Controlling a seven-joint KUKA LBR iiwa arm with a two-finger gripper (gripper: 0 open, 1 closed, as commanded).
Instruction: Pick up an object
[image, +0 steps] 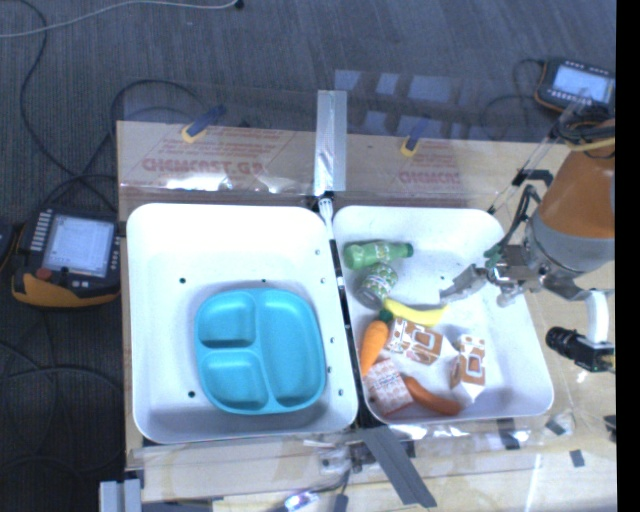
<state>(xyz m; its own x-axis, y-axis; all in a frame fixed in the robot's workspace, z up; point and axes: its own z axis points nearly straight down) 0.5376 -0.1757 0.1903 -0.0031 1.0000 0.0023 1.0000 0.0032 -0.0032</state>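
Left bin (160, 250) holds blue divided plate (260, 350). Right bin (520, 370) holds green bottle (378, 253), banana (415, 311), carrot (372, 343), small cartons (420, 343). Hand (470, 283) over right bin, near banana tip, fingers apart, nothing between them.

A blue divided tray (261, 349) is lying in the left white bin (160, 240). Left of that bin, a teach pendant (65, 256) is sitting on the dark carpet (150, 60); another pendant (574, 86) is resting far beyond it.
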